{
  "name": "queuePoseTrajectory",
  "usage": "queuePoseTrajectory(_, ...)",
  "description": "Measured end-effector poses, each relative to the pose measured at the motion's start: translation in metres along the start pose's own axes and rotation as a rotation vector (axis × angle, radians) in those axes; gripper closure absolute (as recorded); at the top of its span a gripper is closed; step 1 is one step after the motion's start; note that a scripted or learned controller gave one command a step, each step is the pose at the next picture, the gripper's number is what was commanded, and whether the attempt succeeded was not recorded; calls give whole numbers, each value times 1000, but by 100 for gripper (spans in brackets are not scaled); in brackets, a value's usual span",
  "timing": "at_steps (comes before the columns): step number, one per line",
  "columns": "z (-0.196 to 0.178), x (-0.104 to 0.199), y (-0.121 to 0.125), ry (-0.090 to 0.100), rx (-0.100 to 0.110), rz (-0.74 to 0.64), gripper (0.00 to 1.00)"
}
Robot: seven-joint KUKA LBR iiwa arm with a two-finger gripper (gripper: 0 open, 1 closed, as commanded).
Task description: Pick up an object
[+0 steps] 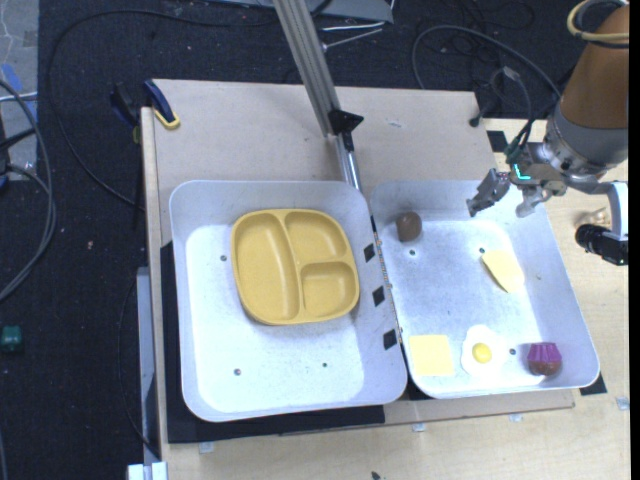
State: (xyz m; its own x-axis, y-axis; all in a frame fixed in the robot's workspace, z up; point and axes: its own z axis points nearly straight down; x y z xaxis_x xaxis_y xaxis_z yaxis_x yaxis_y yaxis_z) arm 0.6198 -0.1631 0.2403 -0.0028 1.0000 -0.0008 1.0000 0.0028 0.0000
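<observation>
Toys lay scattered in the right bin [566,298]: a small brown lump [408,227] at its far left, a yellow wedge [503,269] right of centre, and along the near edge a flat yellow square [432,354], a fried egg [483,351] and a purple piece [543,358]. All were judged light, rigid play food. The brown lump, rounded and standing proud of the floor, was thought the easiest to take, across its middle; some rolling was to be feared. The square and the egg lay too flat for an easy pinch. The gripper [509,195] was seen above the far edge of that bin, its fingers [484,196] spread apart with nothing between them. The lump was near it to the left, the wedge just nearer. The left bin [200,368] carried a yellow divided plate [295,265], well apart. A slanting metal pole [312,53] ended beyond the bins on the tabletop [240,138], and the raised rim between the bins, close beside the lump, was judged the likeliest hindrance.
</observation>
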Motion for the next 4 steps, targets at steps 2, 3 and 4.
queuePoseTrajectory(2, 43, 2, -3, 1, 4, 3, 0)
queuePoseTrajectory(3, 104, -5, -2, 1, 5, 4, 0)
queuePoseTrajectory(4, 150, -4, -2, 1, 2, 3, 0)
